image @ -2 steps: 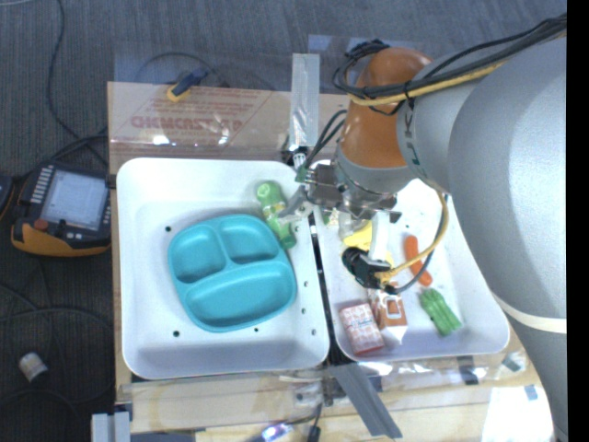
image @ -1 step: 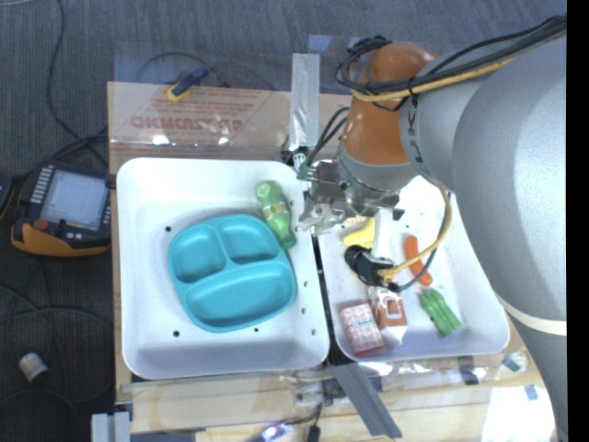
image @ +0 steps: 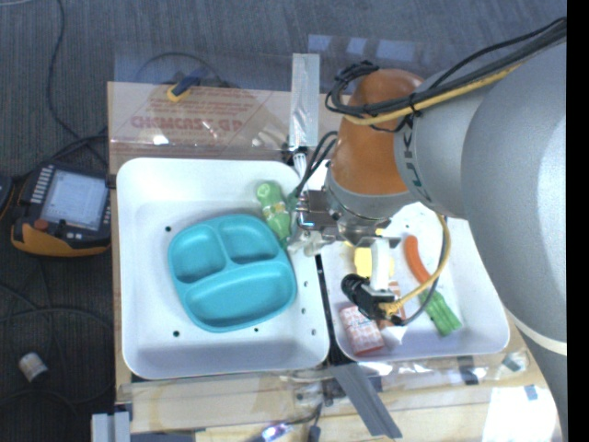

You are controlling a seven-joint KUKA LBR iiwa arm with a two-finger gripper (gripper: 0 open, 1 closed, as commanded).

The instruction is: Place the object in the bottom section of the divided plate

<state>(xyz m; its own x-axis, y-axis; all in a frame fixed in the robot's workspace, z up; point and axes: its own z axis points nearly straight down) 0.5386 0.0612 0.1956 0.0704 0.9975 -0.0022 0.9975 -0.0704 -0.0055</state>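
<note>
Ref. landmark: divided plate, teal, 3 compartments, lying in the left bin. All 3 compartments show bare teal; the large bottom section (side nearest the camera) holds nothing, so the placement step is not done. Gripper sits just off the plate's upper-right edge, above the wall between the bins, w/ the orange band of the arm further up and right of the plate. Finger state: cannot tell, since the wrist body covers the fingers from this angle. A light green object lies just beyond the plate's upper-right corner, touching or nearly touching the gripper; whether it is gripped or merely lying in the bin beside the tool cannot be determined. Judgement: this is prob. the task object, at either the pick or early carry stage. Right of the plate, in the right bin, other items lie well apart from it: a yellow piece, an orange carrot-like item, a green block, a pink packet. Remaining: confirm hold, transfer down-left over the plate's bottom section, lower, let go.
</note>
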